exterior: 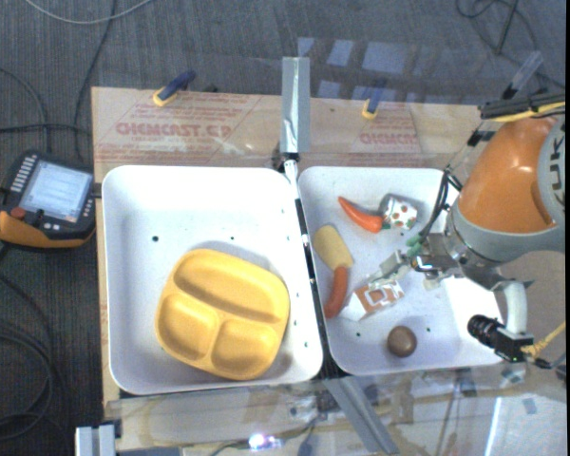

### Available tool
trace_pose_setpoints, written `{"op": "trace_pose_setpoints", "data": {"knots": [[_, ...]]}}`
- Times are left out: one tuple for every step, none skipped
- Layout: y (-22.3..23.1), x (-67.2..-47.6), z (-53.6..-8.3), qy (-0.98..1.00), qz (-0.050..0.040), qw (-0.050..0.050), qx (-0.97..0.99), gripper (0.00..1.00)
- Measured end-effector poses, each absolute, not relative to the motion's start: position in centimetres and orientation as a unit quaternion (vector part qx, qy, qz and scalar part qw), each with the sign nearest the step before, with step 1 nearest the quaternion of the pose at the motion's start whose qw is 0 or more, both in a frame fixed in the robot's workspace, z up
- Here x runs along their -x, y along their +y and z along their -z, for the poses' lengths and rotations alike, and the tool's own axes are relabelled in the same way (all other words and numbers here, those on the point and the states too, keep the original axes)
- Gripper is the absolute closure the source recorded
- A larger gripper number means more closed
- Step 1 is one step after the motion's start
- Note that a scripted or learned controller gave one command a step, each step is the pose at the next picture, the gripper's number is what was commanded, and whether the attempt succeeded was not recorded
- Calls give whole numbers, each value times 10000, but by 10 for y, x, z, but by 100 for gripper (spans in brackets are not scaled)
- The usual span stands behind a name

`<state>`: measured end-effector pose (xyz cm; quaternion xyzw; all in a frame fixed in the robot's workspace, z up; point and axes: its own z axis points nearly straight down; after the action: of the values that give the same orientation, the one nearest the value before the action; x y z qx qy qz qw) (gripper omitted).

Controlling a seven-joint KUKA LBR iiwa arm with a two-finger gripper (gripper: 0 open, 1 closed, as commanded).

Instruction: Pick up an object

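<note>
The claw point(391, 272) hangs low in the right white bin point(456, 345), and whether it is spread or pinched cannot be told. A small white card with an orange square point(378, 295) lies just under it. A brown ball point(402, 341) sits nearer the front rim with open room around it. Left, a long orange sausage point(336, 291) lies along the bin wall.

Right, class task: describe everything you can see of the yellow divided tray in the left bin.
The yellow moulded plastic tray has rounded corners and three compartments: one long one along its upper-left side and two smaller ones below. It looks glossy and holds nothing. It lies flat but turned askew on the floor of the left shallow white bin, towards the lower right corner.
</note>
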<state>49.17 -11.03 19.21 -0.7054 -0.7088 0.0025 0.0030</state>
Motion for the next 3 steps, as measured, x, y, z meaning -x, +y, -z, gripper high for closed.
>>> {"op": "trace_pose_setpoints", "data": {"knots": [[-127,-514,-105,-7106,-3,38,7036,0],[-162,-580,-89,-7718,23,-34,6358,0],[-194,-643,-89,-7826,26,-44,6224,0]]}}
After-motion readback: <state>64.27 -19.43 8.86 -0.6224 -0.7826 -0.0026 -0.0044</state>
